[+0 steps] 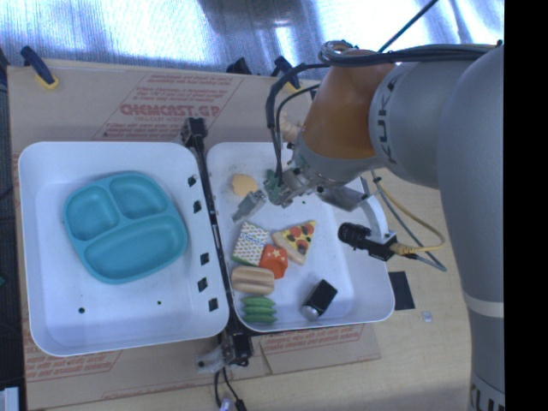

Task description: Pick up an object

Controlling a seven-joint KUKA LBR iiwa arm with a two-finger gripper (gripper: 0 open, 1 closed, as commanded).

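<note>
Camera view: my arm [411, 118] reaches in from the right, orange band above the wrist, bent down over the right bin [364, 302]. My gripper [257, 200] hangs low at that bin's upper left, beside one yellow piece [244, 184]; grip state I cannot tell. Right bin count: one pizza slice [296, 240], one red piece [274, 260], one patterned wedge [250, 242], one hot dog [253, 281], one green item [259, 309], one black block [319, 298]. Left bin [43, 315]: one blue divided plate [126, 226].

A cardboard sheet [154, 101] printed with red lettering covered the pale wooden bench [428, 332], while bright bluish light streaked the ribbed floor [128, 15] along the frame's top.
</note>
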